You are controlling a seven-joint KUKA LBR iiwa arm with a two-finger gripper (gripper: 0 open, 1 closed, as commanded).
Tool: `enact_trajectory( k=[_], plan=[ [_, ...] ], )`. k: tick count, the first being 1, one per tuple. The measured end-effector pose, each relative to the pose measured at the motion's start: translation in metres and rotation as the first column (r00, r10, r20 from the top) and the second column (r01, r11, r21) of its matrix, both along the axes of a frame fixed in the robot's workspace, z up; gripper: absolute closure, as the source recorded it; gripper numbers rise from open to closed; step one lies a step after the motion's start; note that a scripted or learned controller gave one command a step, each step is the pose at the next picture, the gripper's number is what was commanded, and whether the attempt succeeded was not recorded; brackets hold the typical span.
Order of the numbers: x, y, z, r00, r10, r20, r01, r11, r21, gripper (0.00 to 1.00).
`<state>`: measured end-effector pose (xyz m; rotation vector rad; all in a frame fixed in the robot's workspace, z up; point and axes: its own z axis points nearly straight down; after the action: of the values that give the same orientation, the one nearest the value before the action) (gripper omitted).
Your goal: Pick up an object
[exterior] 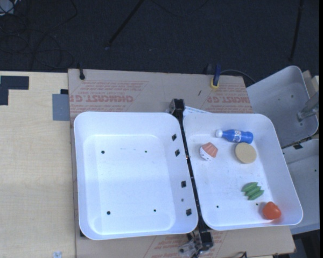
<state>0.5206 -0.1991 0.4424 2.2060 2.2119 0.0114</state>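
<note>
Cardboard-topped bench (151, 93): right bin (282, 160) w/ bottle (235, 135), disc (246, 153), tomato (271, 211).

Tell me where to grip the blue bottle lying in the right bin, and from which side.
Grip the blue bottle across its blue body, coming straight down from above. It lies on its side, white cap toward the left bin, so fingers should probably close across its narrow width. The tan disc sits close below it, so stay toward the cap end.

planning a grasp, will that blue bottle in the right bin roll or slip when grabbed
The blue bottle lies on its side, so a nudge would probably roll it. Its rounded, smooth-looking body may slip between fingers. It looks small, likely light.
</note>
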Motion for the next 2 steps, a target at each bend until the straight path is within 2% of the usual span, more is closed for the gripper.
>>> enact_trajectory(
  k=[1,2],
  plan=[
    [0.083,0.007,-0.204,1.000,0.003,-0.029,-0.002,1.000,0.011,0.00],
    [0.123,0.037,-0.312,1.000,0.002,-0.026,-0.001,1.000,0.011,0.00]
  ],
)
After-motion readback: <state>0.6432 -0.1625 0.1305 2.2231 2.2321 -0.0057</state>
